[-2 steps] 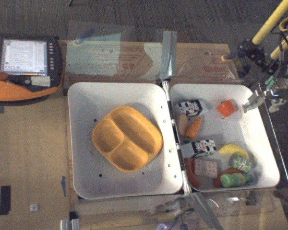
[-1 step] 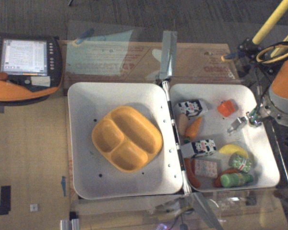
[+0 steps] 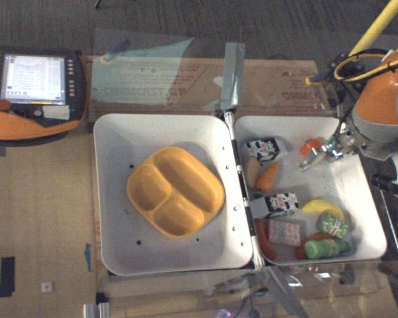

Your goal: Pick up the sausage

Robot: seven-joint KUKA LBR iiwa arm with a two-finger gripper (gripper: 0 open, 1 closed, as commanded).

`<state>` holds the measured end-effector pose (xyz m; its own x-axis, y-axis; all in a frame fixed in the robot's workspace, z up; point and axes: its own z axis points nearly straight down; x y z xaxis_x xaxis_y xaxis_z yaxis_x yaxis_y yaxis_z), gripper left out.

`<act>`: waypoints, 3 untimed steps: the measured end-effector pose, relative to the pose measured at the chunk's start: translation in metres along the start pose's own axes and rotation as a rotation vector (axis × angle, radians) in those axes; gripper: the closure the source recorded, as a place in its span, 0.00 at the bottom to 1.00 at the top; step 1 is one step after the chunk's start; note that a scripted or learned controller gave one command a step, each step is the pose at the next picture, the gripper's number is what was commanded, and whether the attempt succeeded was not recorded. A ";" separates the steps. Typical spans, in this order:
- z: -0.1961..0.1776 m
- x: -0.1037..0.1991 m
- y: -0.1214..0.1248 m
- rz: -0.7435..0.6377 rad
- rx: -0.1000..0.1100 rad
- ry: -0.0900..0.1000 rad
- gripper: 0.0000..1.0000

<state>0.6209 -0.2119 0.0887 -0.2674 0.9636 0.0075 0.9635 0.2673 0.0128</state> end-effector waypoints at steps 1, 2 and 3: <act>0.001 -0.009 0.046 0.114 0.031 0.024 0.00; -0.011 -0.012 0.050 0.111 0.012 0.005 1.00; -0.010 -0.006 0.051 0.107 0.019 0.019 0.00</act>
<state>0.6713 -0.2043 0.0993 -0.1625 0.9863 0.0266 0.9866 0.1628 -0.0078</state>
